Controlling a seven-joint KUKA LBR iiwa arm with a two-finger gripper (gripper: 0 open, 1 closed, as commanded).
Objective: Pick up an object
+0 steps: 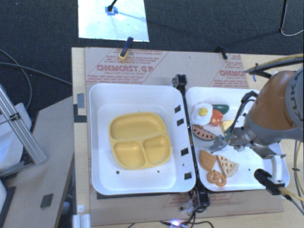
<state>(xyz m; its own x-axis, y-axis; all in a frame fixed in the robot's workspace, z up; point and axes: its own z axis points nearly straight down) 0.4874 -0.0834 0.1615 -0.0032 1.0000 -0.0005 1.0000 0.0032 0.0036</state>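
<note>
While the arm (280,108) reaches in from the right over the right bin (247,179), we see its gripper (219,144) low among the toy foods, fingers slightly spread with nothing visibly between them. We count seven food pieces in that bin: one fried egg (202,113), one red-and-green vegetable piece (218,112), one yellow cheese wedge (227,125), one watermelon slice (204,133), one orange bread piece (207,160), one waffle triangle (228,166) and one pretzel (216,178). We count one thing in the left bin (102,170): a yellow three-compartment plate (140,140).
</note>
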